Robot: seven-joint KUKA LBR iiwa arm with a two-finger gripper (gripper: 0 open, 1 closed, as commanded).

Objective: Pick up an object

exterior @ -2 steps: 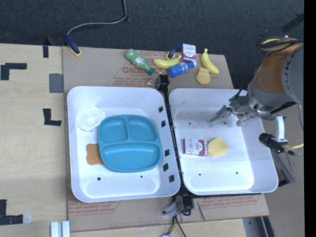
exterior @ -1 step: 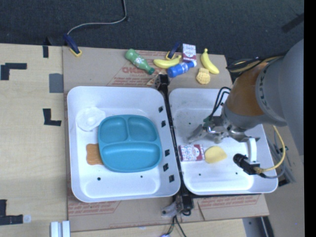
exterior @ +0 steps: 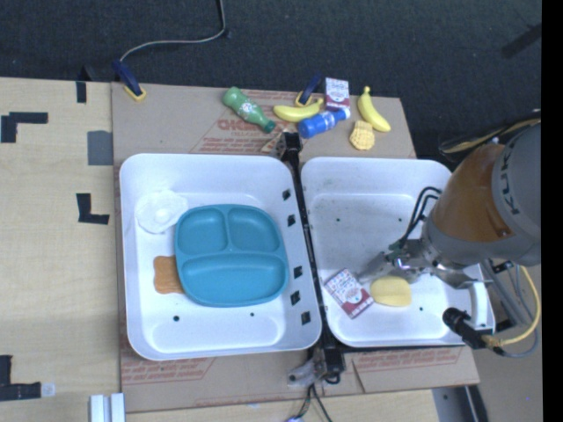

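In the right bin (exterior: 369,176) a yellow lemon-shaped object (exterior: 391,292) lies near the front, with a red and white packet (exterior: 348,293) just to its left. My gripper (exterior: 398,265) hangs low over the bin, directly above and behind the yellow object. Whether anything sits between its fingers cannot be made out. The grey arm with its orange band (exterior: 479,205) reaches in from the right.
The left bin (exterior: 149,323) holds a blue divided plate (exterior: 232,255), a clear cup (exterior: 159,212) and a tan cracker (exterior: 165,275). Behind the bins lie a green bottle (exterior: 249,109), two toy bananas (exterior: 297,111), a blue bottle (exterior: 317,125) and small packets.
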